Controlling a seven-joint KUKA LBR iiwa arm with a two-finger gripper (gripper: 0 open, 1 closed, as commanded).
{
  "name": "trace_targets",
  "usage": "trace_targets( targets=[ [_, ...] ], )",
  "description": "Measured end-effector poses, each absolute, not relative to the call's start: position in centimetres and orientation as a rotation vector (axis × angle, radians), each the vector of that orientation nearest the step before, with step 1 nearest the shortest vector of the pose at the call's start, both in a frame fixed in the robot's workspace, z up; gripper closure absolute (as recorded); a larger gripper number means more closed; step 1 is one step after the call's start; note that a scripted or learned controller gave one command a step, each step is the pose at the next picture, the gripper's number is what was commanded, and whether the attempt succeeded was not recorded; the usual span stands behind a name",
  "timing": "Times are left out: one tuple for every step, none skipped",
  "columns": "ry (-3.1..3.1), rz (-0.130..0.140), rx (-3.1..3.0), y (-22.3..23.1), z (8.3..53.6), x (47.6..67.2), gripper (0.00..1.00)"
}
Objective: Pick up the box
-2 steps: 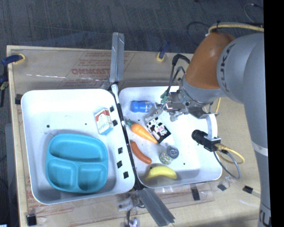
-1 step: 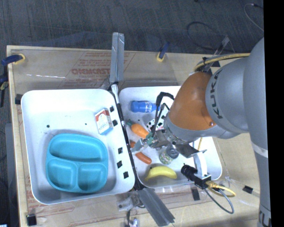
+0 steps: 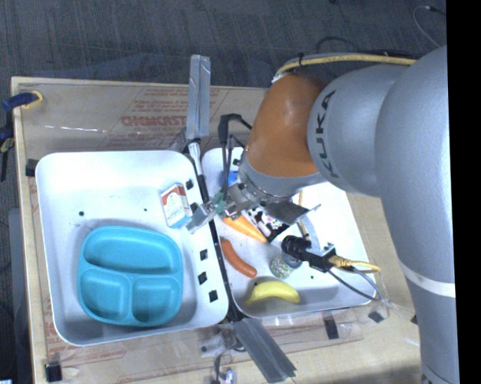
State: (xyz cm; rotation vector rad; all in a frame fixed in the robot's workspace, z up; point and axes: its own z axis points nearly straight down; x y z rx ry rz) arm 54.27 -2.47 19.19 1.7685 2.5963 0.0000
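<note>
— So where was the small red-and-white cardboard box (image 3: 173, 204)?
— Just left of the claw (image 3: 212, 205), in the left white bin (image 3: 59, 186).
— Claw open?
— Couldn't tell; the arm hid most of it.

The grey arm (image 3: 356, 120) carries the brand name "KUKA" in dark letters, running up its side beside the orange band. The bench (image 3: 103, 105) bears faint reddish print above the bins, too blurred to read.
</note>
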Motion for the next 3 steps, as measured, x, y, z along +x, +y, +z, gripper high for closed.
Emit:
trace_targets(
  targets=[
    [2.476,-0.002,1.936,-7.6,19.2,49.9,0.0],
    [2.145,0.001,2.294,-2.1,27.1,53.7,0.0],
    [2.214,-0.005,2.233,-4.0,19.1,49.8,0.0]
  ],
)
